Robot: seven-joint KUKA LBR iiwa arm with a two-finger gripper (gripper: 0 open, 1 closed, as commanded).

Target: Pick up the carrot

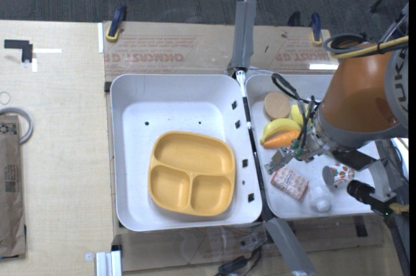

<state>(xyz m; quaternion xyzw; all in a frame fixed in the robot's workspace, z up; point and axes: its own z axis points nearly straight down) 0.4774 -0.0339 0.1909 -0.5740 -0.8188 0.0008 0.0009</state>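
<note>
Grey arm (364, 99) overhangs the carrot (282, 138); whether its end effector (292, 152) grips is unclear.

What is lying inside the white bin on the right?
In the right bin: a carrot beside a banana, a tan round piece, a red-and-white packet and a small printed cup. The arm covers the bin's far right side, so anything there is hidden.

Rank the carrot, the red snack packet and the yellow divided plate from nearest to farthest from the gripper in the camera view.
1. Carrot: right bin, just left of the gripper, by the banana.
2. Red snack packet: right bin, a little below the gripper.
3. Yellow divided plate: left bin, across the divider, clearly farthest.
</note>
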